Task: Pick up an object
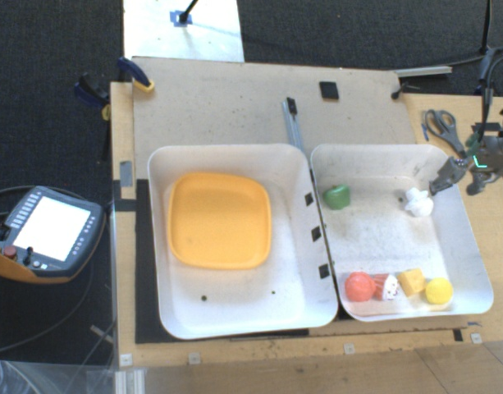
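The right bin (448,228) holds several small things. A green piece (337,196) lies near its far left corner, and a white lumpy object (416,203) sits toward its far right. Along the near wall rest a red ball (359,286), a small white and red piece (390,286), a yellow block (411,281) and a yellow ball (438,291). My gripper (445,180) reaches in from the right edge, just up and right of the white object and very close to it. Nothing is visibly held.
The left bin (235,310) carries a large orange plate (220,219). Scissors (439,126) lie on the bench beyond the right bin. A teach pendant (42,235) sits off the bench at left. Two black clips (315,233) mark the wall between the bins.
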Robot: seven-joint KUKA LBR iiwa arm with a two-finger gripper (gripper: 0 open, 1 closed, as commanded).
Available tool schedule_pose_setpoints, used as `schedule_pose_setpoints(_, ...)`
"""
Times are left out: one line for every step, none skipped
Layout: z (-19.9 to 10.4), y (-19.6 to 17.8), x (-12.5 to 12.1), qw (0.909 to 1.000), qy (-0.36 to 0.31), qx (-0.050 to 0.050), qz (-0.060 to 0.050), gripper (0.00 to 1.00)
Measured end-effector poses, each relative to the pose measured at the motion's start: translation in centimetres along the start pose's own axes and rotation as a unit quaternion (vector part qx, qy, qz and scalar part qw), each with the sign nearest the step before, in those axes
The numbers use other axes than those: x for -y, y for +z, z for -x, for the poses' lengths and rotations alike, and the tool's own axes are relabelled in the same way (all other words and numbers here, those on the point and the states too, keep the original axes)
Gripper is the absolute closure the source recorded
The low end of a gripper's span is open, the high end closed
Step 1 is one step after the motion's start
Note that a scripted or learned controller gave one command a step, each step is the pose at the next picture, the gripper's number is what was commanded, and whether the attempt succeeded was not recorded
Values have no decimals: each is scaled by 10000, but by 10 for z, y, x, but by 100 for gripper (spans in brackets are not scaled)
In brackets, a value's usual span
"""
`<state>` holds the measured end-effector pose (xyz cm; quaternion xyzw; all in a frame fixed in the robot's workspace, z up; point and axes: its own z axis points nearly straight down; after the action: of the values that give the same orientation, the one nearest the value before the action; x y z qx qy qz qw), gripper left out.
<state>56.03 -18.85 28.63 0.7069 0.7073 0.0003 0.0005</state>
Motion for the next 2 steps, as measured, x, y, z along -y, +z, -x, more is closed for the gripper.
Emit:
schedule_pose_setpoints(0, 0, 0, 10000, 0, 0, 0, 0)
schedule_pose_setpoints(-7, 57, 7, 10000, 0, -6, -24, 0)
